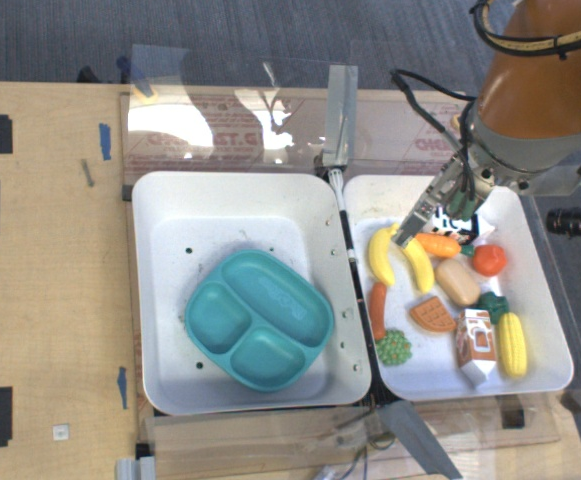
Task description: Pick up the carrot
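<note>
The carrot (437, 245) is a small orange piece that lies in the upper middle of the right bin (550, 368), between a yellow banana (419, 266) and a red tomato (488, 260). My gripper (432, 224) reaches down from the upper right and hangs right over the carrot's upper edge, its tip close to the carrot's left end. The gripper body hides part of the carrot's far side. I cannot see whether the carrot is held.
The right bin also holds a second banana (380, 255), a red-orange sausage (378, 310), broccoli (394, 348), a tan bread roll (459, 282), a waffle piece (432, 315), a carton (475, 345) and corn (512, 343). A teal divided plate (258, 318) lies in the left bin (160, 208).
</note>
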`<state>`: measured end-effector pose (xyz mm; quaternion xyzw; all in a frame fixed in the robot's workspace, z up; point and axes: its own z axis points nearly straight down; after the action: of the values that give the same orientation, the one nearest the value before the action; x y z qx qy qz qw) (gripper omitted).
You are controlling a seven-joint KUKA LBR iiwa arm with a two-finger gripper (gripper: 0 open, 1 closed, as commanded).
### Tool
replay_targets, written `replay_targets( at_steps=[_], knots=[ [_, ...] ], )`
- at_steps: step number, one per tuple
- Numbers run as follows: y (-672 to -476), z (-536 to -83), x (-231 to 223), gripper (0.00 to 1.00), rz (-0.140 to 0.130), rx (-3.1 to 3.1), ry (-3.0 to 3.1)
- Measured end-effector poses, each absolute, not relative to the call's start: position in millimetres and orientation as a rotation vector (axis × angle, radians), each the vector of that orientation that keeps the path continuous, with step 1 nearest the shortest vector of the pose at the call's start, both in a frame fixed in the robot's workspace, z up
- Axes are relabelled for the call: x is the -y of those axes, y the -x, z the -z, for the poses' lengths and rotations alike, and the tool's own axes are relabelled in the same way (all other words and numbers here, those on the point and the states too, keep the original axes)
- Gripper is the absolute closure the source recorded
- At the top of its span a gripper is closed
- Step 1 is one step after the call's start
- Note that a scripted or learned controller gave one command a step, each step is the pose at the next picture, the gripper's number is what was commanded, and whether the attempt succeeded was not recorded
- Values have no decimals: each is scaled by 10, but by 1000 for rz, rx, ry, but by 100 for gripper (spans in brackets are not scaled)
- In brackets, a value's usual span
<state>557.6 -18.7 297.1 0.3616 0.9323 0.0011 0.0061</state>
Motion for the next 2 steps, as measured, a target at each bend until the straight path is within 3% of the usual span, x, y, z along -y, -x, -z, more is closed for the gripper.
replay_targets(
  at_steps=[1, 2],
  knots=[
    [-5665, -2281, -22, 100, 4, -2641, -1710],
    [-5556, -2802, 920, 100, 0, -2932, -1102]
  ],
)
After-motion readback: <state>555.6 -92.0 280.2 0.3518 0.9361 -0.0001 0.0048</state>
